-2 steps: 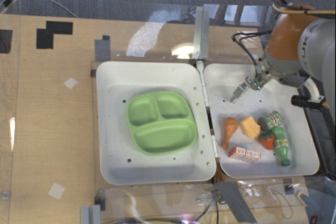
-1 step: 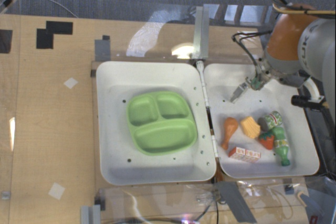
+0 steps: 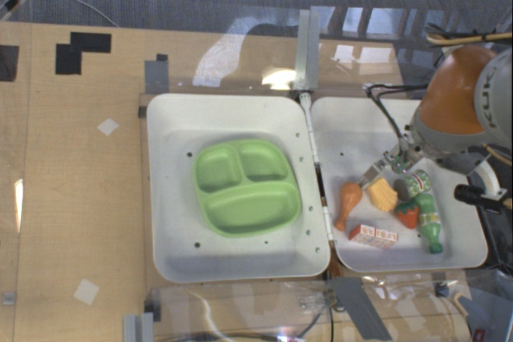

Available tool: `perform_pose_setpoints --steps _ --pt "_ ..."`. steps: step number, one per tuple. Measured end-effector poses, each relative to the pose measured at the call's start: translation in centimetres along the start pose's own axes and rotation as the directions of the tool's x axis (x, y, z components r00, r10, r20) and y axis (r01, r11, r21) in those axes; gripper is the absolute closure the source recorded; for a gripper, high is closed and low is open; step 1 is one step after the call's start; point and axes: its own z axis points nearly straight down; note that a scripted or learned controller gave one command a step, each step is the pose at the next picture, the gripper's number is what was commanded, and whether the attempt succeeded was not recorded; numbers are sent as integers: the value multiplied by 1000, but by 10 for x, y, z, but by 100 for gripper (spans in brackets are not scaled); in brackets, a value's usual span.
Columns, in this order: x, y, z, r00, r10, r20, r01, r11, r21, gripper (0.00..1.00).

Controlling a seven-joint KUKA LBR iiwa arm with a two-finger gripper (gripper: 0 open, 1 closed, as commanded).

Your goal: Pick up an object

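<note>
My gripper (image 3: 387, 171) hangs over the right bin (image 3: 353, 120), just above a yellow cheese wedge (image 3: 382, 194). Its fingers are spread open and nothing sits between them. Left of the wedge lies an orange-brown drumstick (image 3: 347, 204). To the wedge's right are a green can (image 3: 418, 183), a red tomato-like piece (image 3: 408, 214) and a green bottle (image 3: 430, 225). A small red and white box (image 3: 373, 235) lies near the bin's front wall.
The left bin (image 3: 172, 132) holds a green divided plate (image 3: 248, 187). A metal divider post (image 3: 307, 52) stands behind the seam between the bins. The arm's orange band (image 3: 453, 96) looms over the right bin's far right corner.
</note>
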Motion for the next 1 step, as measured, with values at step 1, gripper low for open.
perform_pose_setpoints --steps 1 --pt "-3 3 -13 1000 0 8 0 1000 -9 100"
